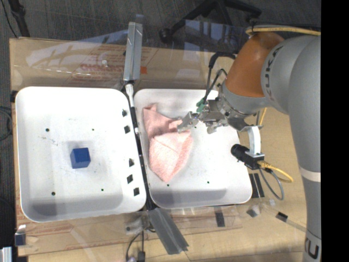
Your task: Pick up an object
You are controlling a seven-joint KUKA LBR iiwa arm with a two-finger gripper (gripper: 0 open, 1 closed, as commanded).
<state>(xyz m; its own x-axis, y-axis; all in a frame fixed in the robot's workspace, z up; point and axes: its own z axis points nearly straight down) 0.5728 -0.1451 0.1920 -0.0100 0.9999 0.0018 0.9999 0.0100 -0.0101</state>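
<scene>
A crumpled pink cloth (166,143) lies in the left half of the right bin (229,184), running from its back towards its front. My gripper (198,125) hangs low over the middle of that bin, at the cloth's upper right edge. It is open, and its left finger (184,124) is at the cloth's rim, with nothing between the fingers. A small blue cube (80,157) sits alone on the floor of the left bin (32,108), far from the gripper.
The grey arm with its orange band (253,64) reaches in over the right bin's back right corner. A black connector with a yellow cable (248,156) hangs at that bin's right rim. A grey divider (136,146) separates the two bins.
</scene>
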